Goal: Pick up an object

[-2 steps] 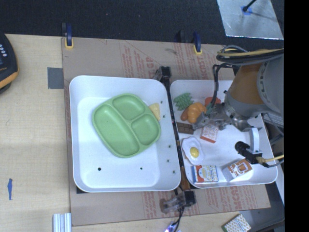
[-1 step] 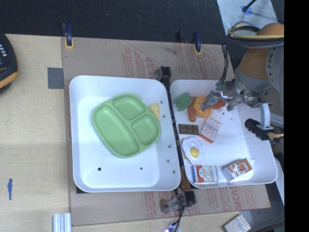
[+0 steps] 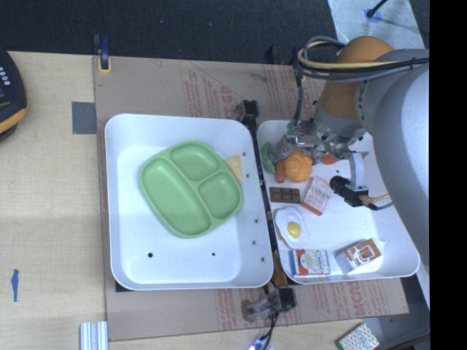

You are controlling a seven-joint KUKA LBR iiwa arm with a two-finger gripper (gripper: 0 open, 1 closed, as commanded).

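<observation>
Brown cardboard (image 3: 182,86) covered the middle of the pale wooden bench (image 3: 44,195), and the two white bins sat on it side by side. Beyond the bench's far edge the floor was dark carpet (image 3: 182,6). A black and orange device (image 3: 9,86) lay at the bench's left edge, and a strip of grey tape (image 3: 83,117) was stuck just left of the cardboard.

The left bin (image 3: 131,261) held a green divided plate (image 3: 191,188), with a pale yellow piece (image 3: 233,168) tucked against its right side.

The right bin (image 3: 398,265) was crowded: an orange toy fruit (image 3: 297,167), a brown chocolate bar (image 3: 284,194), a small red and white packet (image 3: 317,195), a toy fried egg (image 3: 292,227), and two little cartons, one blue and white (image 3: 314,262), one orange and white (image 3: 361,253), near the front wall.

The arm's gripper (image 3: 310,146) hung at the far end of the right bin, right above the orange fruit. Whether it was spread or pressed together, I could not tell from where I stood.
</observation>
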